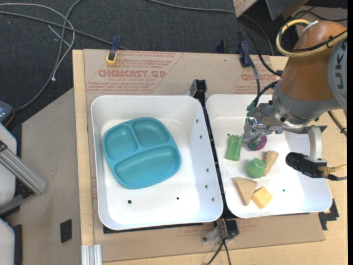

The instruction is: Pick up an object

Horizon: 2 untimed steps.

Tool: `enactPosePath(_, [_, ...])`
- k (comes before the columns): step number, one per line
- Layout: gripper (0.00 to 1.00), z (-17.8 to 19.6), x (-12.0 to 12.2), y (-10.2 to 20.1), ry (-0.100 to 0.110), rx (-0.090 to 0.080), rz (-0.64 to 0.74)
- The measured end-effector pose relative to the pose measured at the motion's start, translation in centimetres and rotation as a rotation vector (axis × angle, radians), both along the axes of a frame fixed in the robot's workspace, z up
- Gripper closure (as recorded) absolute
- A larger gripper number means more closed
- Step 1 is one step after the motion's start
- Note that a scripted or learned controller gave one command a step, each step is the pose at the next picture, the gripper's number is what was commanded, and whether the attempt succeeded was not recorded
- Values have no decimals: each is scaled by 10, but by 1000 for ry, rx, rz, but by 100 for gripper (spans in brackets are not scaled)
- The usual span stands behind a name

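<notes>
End effector (255,137) low in right bin (309,203), directly over purple object (258,143), touching or just above it; finger opening and grip cannot be judged. Green block (234,147) just left, green round piece (255,168) below. Teal divided plate (142,152) in left bin (110,203)

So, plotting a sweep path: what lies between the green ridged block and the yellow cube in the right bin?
The camera view shows a tan wedge between green ridged block and yellow cube.
</notes>
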State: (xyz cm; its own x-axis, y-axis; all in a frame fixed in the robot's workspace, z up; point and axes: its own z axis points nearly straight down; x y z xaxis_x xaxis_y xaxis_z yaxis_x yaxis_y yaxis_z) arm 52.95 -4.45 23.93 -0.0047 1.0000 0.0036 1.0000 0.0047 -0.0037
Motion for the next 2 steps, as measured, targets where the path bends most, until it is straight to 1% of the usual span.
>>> enactPosePath(1, [100,-1,-24,55,0,0,1])
enactPosePath(2, [100,-16,-39,101,2,0,0])
